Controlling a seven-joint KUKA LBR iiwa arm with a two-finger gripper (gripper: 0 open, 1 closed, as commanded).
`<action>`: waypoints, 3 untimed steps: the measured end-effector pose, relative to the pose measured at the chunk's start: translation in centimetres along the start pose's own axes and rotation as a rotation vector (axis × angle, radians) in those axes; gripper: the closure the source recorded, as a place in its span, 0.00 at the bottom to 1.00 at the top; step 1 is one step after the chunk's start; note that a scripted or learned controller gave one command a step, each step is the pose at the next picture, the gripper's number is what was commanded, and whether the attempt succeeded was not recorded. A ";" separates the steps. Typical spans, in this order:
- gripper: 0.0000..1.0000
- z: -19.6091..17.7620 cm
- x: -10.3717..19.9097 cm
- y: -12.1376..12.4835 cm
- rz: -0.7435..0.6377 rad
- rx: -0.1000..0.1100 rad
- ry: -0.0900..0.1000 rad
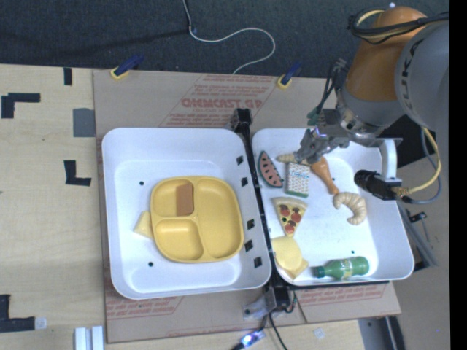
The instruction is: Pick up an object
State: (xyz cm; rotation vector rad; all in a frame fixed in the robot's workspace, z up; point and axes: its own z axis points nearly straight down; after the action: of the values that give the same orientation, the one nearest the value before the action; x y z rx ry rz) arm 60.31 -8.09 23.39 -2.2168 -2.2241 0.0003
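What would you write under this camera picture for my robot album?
Robot gripper hovers over toy food in the right bin, near a drumstick; a yellow plate sits in the left bin.

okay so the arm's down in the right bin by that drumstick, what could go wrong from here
Two risks, judging from this view. The end effector is low over a crowded spot: the drumstick, the wafer and the watermelon slice lie close together, so it may nudge or pinch the wrong piece. It also works near the back wall of the right bin, which it could catch or knock.
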 end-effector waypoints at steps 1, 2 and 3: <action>1.00 0.8 4.6 -0.5 -0.001 0.001 -0.001; 1.00 1.4 10.8 0.9 -0.004 0.000 -0.001; 1.00 1.8 10.9 0.5 0.002 0.001 -0.002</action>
State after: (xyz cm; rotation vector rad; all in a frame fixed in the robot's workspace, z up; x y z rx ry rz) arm 60.80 2.81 21.60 -2.2197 -2.2226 0.0039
